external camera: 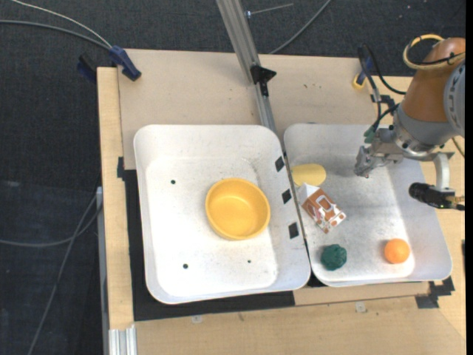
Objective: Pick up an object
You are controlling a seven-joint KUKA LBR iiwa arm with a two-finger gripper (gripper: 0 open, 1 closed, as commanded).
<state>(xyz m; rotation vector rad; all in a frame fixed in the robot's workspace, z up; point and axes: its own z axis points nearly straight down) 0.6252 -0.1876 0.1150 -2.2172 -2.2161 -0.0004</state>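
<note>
In the right bin (369, 220) lie a pale yellow oval object (309, 174) at the left wall, an orange-and-white patterned box (324, 210) just below it, a dark green ball (333, 257) near the front, and an orange ball (397, 251) at the front right. My gripper (363, 167) hangs over the back part of the right bin, to the right of the yellow oval and apart from it. Nothing shows between its fingers. The left bin (170, 220) holds a yellow bowl (237, 208) near its middle.
A slanted metal pole (244, 43) runs from the top of the view down to the gap between the bins. Blue clamps (126, 61) sit at the bench's back corners. Cables cross the dark floor behind the bench.
</note>
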